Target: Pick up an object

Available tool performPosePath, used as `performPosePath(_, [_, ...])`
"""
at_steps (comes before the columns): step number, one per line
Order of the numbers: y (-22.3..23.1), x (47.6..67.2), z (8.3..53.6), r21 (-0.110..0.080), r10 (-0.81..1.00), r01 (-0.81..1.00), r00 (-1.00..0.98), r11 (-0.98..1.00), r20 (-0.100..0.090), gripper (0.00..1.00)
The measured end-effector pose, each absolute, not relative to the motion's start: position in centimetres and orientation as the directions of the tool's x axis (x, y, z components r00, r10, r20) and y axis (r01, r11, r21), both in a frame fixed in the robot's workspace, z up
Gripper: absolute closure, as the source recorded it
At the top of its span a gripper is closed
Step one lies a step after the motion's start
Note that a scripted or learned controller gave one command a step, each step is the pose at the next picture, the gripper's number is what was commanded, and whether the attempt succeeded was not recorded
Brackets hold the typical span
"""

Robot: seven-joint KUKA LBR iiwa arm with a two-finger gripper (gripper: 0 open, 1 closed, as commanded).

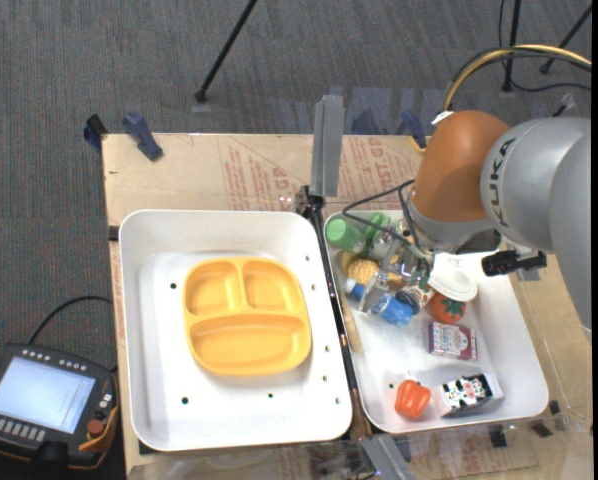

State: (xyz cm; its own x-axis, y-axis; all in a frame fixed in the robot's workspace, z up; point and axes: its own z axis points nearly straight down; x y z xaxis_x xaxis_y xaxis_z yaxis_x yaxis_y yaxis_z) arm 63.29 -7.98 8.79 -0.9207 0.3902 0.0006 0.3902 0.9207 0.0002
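In the camera view, the metal two-finger gripper is lowered into the far left of the right white bin, among a green plastic bottle, a yellow corn-like toy and a blue crumpled bottle. A single item should be isolated and closed on squarely. Whether the tool is wide or narrow cannot be told; clutter hides it. The yellow divided plastic tray lies in the left white bin.

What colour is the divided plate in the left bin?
Yellow-orange divided plastic plate, seen in the camera view.

Grey carpet floor surrounds a wooden bench; black stand legs rest on the carpet.
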Motion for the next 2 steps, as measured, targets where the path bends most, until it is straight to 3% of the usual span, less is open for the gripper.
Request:
performPosePath(1, [-12.97,59.35,8.89,0.003,0.393,0.393,-0.919,0.919,-0.002,0.0])
performPosePath(2, [-12.8,59.3,9.82,0.004,0.39,0.391,-0.921,0.921,0.004,1.0])
